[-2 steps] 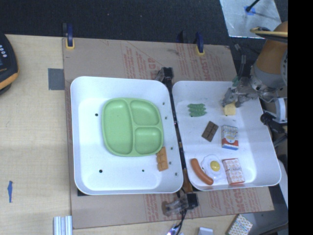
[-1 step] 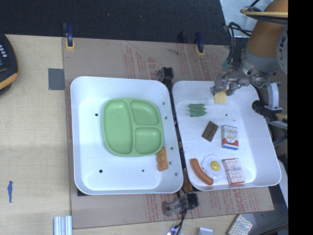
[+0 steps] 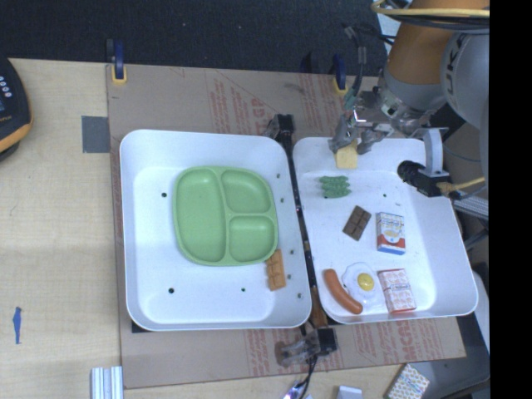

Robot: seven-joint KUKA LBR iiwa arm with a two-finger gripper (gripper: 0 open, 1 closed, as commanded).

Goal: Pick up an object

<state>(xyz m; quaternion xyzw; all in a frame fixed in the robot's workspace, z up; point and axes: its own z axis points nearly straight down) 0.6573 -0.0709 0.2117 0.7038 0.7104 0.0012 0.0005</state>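
Note:
My gripper hangs over the far left corner of the right bin. A small yellow block sits between its fingertips, and the fingers are shut on it. In the same bin lie a green leafy piece, a brown bar, a red and white carton, a sausage, a fried egg and a pink carton.
The left bin holds a green divided plate and an orange cracker near its right wall. Black clips join the bins at the far and near ends. The arm's body fills the upper right.

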